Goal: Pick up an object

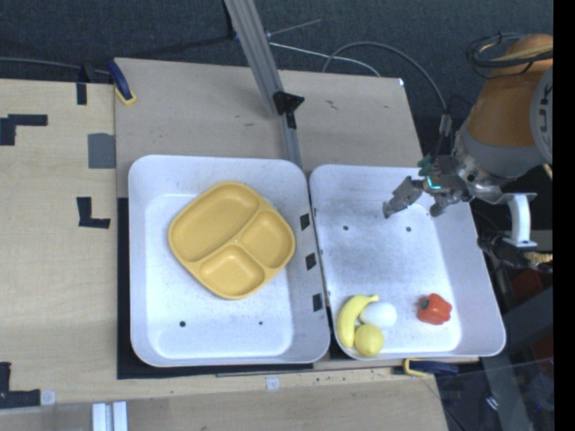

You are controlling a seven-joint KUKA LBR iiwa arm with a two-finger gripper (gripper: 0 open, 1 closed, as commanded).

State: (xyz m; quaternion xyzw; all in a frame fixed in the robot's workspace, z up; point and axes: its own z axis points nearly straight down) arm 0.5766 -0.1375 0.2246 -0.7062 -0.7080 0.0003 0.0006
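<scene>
In the right bin (404, 268), a yellow banana (353, 313), a white egg-shaped object (381, 314) and a yellow lemon-like ball (368, 338) lie bunched at the near left corner. A small red pepper-like object (434, 309) rests near the bin's front right. My gripper (419, 200) hovers over the far part of the right bin, well away from these objects, fingers spread apart with nothing between them.
The left bin (153, 268) holds a yellow three-compartment plate (232, 239). A grey metal pole (256, 43) slants down to the bins' far edge. Cables lie on the bench behind the right bin.
</scene>
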